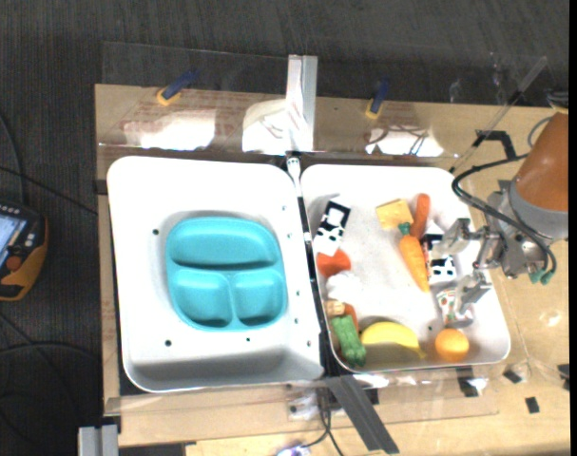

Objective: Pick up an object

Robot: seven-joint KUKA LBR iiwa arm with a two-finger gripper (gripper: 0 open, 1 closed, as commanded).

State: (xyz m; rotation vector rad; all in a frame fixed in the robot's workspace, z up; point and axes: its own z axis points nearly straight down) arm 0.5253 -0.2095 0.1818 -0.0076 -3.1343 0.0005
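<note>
The right bin (364, 183) holds several toy foods: a carrot (413, 258), a yellow cheese wedge (394, 213), a red-orange pepper (421, 211), a banana (390, 335), an orange (451, 343) and a green vegetable (347, 340). A black-and-white block (334, 220) lies near the bin's left wall. My gripper (465, 266) hangs open over the right side of this bin. One finger (456, 232) points toward the back, the other finger (472, 291) toward the front. A white spotted die (442, 270) lies just left of the gap between them, not held.
The left bin (136, 255) contains a blue three-compartment tray (226, 271). A small orange-red piece (334, 262) sits by the divider between the bins. A handheld controller (8, 245) lies off the bench at far left. Cables run along the right bin's back-right corner.
</note>
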